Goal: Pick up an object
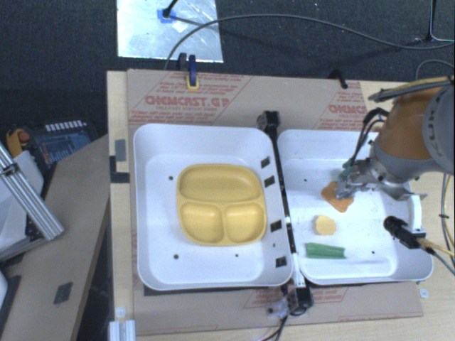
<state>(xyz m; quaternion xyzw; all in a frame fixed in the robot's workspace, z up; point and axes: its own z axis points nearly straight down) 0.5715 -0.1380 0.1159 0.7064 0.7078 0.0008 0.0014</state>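
Three small items in the right bin (pixel 405 261) | gripper (pixel 346 188) low over orange piece (pixel 338 199), grip state cannot tell | yellow round (pixel 325 225) and green stick (pixel 325 250) nearby | yellow tray (pixel 220 203) in left bin (pixel 153 190) | advice: centre on orange piece, lift straight up.

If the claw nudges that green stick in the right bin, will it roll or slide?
The green stick lies flat and looks long and slim, so it would probably roll sideways if pushed across. The right bin floor looks smooth, so sliding seems likely too. It appears light.
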